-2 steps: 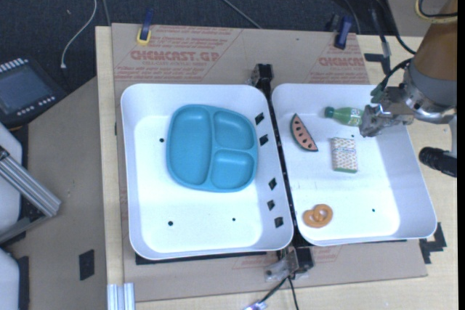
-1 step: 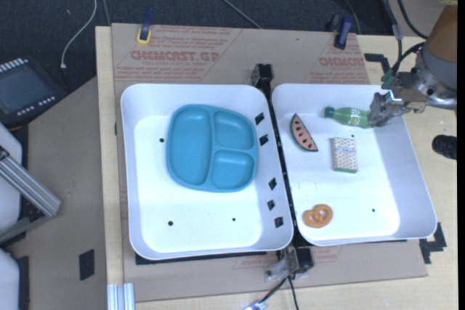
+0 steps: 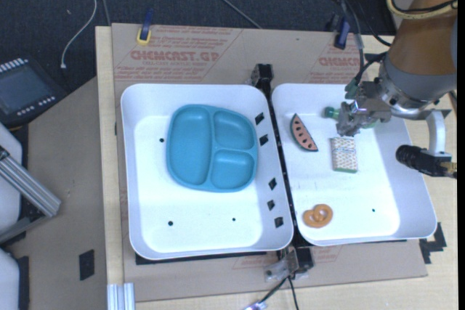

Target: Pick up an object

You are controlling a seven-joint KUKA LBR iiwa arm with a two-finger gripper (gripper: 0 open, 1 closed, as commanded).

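Two shallow white bins sit side by side on a cardboard-topped bench. The left bin carries a blue divided plate with three compartments, lying flat in the upper middle of the bin, nearer the far edge than the near one. The right bin holds three loose items. A watermelon slice toy lies close to the bin's left wall, in its far half, tilted so that its long side runs diagonally. A small rectangular packet with a pale patterned face lies near the middle of the bin, well apart from the slice. A small orange pretzel-like piece rests near the bin's near left corner. The arm reaches in from the right, and the gripper hangs over the far half of the right bin, just beyond the far edge of the packet; from this slant it may be touching the packet's top edge or merely hovering above it. The fingers point down and are too blurred and bunched against the wrist hardware to say whether they stand apart or together, and nothing can be seen between them. A small green thing shows just left of the gripper.
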